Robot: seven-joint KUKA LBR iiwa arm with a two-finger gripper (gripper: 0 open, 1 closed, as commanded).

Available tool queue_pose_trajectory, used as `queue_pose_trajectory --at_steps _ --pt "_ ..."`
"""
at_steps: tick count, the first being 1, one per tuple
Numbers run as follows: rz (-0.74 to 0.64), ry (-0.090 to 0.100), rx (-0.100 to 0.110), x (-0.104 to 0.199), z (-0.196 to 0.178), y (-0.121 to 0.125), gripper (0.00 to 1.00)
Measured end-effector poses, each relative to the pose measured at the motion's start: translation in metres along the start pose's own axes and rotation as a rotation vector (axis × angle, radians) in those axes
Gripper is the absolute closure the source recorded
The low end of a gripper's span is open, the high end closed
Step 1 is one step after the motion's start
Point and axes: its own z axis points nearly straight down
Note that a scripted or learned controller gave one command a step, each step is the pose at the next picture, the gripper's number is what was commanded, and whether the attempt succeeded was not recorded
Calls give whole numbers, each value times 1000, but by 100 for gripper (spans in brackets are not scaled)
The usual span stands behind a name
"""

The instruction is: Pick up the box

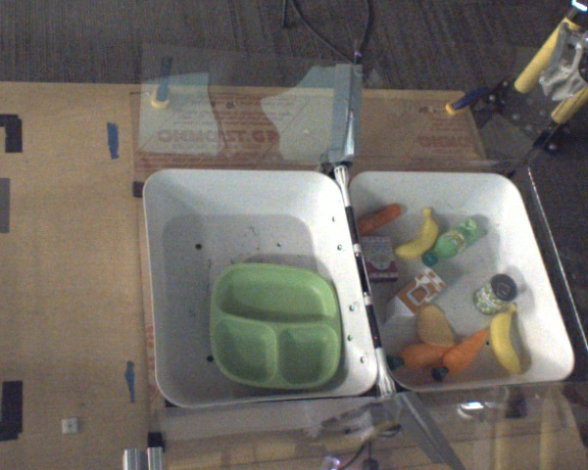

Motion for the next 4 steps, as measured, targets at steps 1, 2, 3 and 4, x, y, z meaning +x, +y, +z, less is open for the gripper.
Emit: queue_pose_trajectory --at_steps 1,2,3,4 --pt "-74 0 4 -3 195 1 100" --pt "319 0 0 -43 74 28 100" --pt "156 0 5 -30 215 -13 100" --pt "460 0 1 -39 78 -23 100"
